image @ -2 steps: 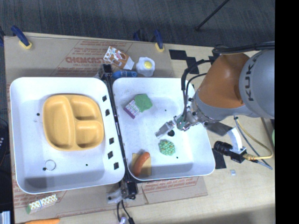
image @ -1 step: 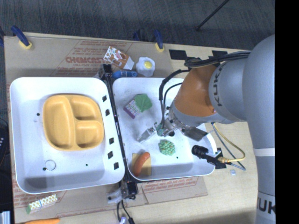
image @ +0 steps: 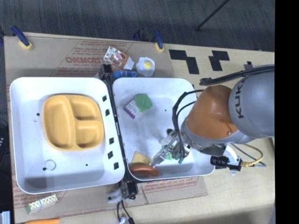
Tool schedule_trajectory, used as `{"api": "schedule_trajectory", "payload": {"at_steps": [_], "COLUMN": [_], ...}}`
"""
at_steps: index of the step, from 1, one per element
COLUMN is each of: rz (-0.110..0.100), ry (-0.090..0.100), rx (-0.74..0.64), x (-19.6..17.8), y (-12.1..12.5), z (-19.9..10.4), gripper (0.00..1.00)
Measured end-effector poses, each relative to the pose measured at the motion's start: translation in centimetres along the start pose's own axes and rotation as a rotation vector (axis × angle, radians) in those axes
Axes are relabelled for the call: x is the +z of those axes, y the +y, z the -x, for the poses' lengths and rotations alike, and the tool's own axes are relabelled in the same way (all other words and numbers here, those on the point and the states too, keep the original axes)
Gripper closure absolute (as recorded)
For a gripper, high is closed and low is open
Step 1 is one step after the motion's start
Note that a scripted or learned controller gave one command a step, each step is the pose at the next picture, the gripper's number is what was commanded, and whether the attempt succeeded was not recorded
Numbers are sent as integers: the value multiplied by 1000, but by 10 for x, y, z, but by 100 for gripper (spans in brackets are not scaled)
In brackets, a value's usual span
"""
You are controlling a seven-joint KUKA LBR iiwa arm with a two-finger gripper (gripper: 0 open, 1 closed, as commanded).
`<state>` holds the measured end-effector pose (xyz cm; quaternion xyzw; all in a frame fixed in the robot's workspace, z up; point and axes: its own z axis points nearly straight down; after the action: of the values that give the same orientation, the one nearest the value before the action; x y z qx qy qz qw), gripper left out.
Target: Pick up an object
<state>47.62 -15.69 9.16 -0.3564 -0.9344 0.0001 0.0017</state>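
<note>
- A reddish-brown sausage-shaped object (image: 144, 170) is lying at the near edge of the right bin (image: 154, 85), tucked against the divider side, with a yellow wedge-shaped piece (image: 139, 158) touching it from above; both are sitting where the bin floor meets the wall, which is probably keeping them from sliding.
- The gripper (image: 159, 159) is hanging low in that same bin, just beside and to the right of the wedge and just above the sausage shape; nothing is showing between its fingers, and whether they are apart or together I cannot tell from this blurred patch.
- Judging by that closeness, the arm is likely lining up on one of these two pieces, so the pick is not yet made.
- Farther up the right bin, a green block (image: 143, 101) with a purple-and-white packet (image: 131, 108) beside it is lying well apart from the gripper.
- In the left bin (image: 18, 125), a yellow divided tray (image: 73, 122) is resting flat.
</note>
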Motion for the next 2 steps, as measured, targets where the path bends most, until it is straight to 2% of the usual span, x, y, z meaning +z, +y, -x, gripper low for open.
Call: {"api": "schedule_trajectory", "payload": {"at_steps": [1,2], "rz": [1,1], "ry": [-3,-3], "rx": [-277,-280], "x": [0,-10], "y": [4,5], "z": [12,13], "gripper": [0,100]}}
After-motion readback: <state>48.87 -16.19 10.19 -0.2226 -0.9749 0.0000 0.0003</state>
